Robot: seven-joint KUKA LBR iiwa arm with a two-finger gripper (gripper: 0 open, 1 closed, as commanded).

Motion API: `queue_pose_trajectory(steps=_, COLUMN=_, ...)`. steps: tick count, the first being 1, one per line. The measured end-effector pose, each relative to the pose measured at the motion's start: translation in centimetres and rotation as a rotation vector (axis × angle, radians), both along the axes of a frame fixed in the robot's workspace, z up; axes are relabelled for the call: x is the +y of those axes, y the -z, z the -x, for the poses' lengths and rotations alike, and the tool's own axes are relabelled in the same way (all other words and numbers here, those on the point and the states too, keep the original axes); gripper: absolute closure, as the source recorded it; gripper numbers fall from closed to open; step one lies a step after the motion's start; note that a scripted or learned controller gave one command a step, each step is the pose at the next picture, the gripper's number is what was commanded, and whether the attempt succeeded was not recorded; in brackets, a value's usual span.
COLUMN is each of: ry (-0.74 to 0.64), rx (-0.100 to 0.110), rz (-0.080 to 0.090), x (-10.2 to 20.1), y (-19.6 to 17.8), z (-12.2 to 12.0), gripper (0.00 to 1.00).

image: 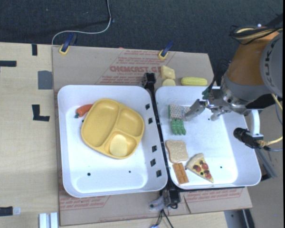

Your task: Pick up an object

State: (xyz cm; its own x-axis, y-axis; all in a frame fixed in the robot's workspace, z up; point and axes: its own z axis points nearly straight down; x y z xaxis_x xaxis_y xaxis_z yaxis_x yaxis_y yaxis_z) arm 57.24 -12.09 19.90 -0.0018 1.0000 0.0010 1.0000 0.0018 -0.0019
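Observation:
My gripper [197, 109] hangs over the upper middle of the right bin [237, 156], pointing left. Its tip is just right of a small green and grey item [175, 111], close to it, and contact cannot be made out. Below that item lies a green block [178, 126]. Further down are a slice of toast [177, 150], a pizza slice [201, 167] and an orange cracker bar [180, 173]. Nothing is visibly held.
The left bin [109, 179] holds a yellow divided plate [113, 127] and an orange carrot [84, 109] at its upper left. Beyond the bins on the cardboard lie a yellow cheese wedge [167, 72] and a corn cob [194, 81]. The arm's cable [249, 137] hangs over the right bin's right side.

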Motion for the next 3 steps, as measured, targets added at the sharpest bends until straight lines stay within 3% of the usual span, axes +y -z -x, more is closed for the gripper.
queue_pose_trajectory(steps=1, ry=0.0, rx=0.006, rz=0.0, x=2.1, y=9.7, z=-0.5, gripper=0.0)
queue_pose_trajectory(steps=2, ry=-0.001, rx=0.0, rz=0.001, x=1.8, y=11.5, z=-2.3, gripper=0.0)
queue_pose_trajectory(steps=3, ry=-0.001, rx=-0.003, rz=0.001, x=1.8, y=10.4, z=-2.4, gripper=1.0)
